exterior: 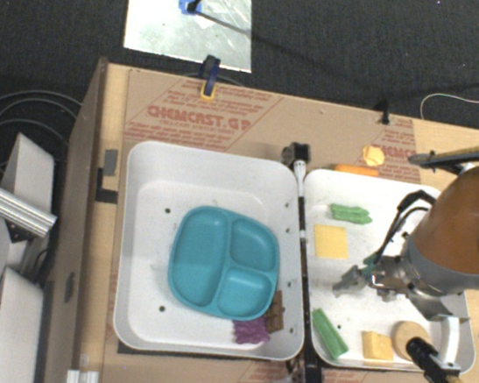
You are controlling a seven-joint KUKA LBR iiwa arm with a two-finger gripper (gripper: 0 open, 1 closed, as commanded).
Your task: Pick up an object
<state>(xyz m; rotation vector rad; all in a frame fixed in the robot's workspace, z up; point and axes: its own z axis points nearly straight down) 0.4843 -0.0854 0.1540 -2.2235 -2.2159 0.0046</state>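
Observation:
My gripper (353,280) hangs low over the middle of the right bin (373,236), beneath the orange-banded wrist (459,230). A flat yellow square (331,241) lies just up and left of it. A green bumpy piece (349,213) rests near the bin's far side, and a green stick (328,332) lies at the near left. A yellow wedge (377,345) and a round tan piece (410,332) sit at the bin's near edge, below the arm. Nothing shows in the gripper's grasp.
The left bin (154,218) holds a teal divided plate (225,264), with a purple lump (248,330) and a brown piece (276,313) at its near right corner. An orange item (356,169) lies beyond the right bin's far rim. A black clip (297,155) sits between the bins.

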